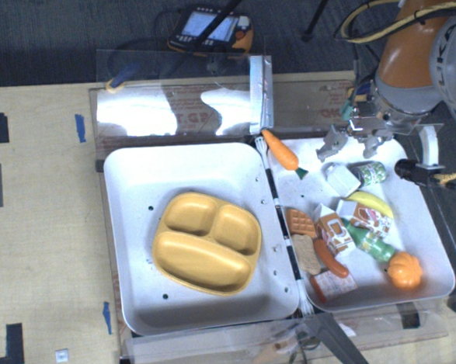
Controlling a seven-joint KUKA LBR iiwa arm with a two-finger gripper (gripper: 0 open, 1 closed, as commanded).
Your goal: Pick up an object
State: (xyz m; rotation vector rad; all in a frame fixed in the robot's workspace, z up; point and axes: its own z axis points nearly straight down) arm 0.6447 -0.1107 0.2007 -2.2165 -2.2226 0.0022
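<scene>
The right bin (441, 279) holds a jumble of toy food. In it I see a carrot (282, 152) at the far left corner, a white block (341, 179), a small green can (372, 173), a banana (369, 202), a green bottle (374, 242), an orange (405, 271), a sausage (331, 259) and a brown waffle (299, 221). My gripper (355, 147) hangs over the bin's far edge, above the white block and the can. Its fingers are spread open, with nothing between them.
A yellow divided plate (207, 241) lies in the left bin (127, 184). A clear plastic wall (176, 103) stands behind that bin, with a metal post (259, 89) at its right end. Cables and a handheld device (208, 29) lie beyond the bench.
</scene>
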